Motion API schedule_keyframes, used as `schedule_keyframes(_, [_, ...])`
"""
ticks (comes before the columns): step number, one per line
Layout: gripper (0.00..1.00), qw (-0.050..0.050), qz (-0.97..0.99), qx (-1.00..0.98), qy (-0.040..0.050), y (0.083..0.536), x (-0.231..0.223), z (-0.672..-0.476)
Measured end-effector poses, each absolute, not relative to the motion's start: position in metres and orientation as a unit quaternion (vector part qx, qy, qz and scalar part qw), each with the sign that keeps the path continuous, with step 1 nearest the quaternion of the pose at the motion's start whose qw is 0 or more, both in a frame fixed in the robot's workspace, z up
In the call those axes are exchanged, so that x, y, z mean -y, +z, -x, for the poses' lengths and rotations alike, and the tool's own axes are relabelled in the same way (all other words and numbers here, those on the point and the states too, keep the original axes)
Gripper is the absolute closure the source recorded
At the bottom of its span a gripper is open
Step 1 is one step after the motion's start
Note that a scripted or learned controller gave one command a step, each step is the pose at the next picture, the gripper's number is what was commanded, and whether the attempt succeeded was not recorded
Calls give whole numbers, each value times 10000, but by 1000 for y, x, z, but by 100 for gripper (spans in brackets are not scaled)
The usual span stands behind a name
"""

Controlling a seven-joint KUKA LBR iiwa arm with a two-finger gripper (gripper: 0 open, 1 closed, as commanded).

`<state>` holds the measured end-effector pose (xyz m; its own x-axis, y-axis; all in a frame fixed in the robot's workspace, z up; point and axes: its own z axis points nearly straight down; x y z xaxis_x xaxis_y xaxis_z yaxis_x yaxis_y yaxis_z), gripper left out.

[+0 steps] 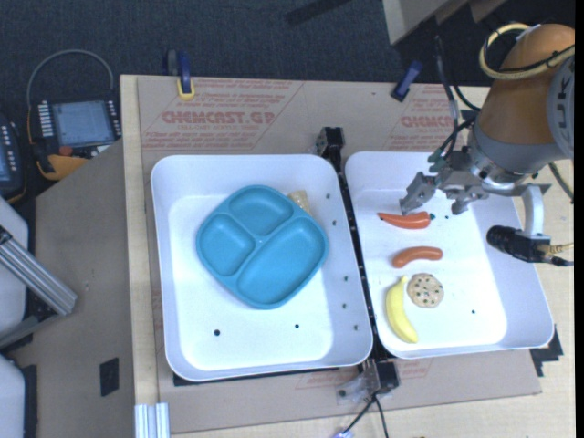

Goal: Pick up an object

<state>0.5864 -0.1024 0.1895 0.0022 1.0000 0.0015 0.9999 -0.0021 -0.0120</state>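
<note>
- Red chili pepper (403,218) lies flat in the right bin (511,322), likely the nearest target.
- Pincer (440,190) hangs just above it, fingers spread, holding nothing, seemingly positioned for a grasp.

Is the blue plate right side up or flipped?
Right side up: the blue plate in the left bin shows its three hollow compartments facing the camera.

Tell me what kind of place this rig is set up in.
Probably a robotics lab test bench, not a kitchen: two white bins sit on a board marked CHEMCAST, a handheld control pendant lies at the left, and the food looks like toys, e.g. the banana.
</note>
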Motion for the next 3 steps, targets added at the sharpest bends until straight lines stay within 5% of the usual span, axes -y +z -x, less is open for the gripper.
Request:
schedule_keyframes(1, [0,-1,7070,7072,-1,196,102,-589])
schedule_keyframes(3, [0,17,7077,7065,7,82,100,-583])
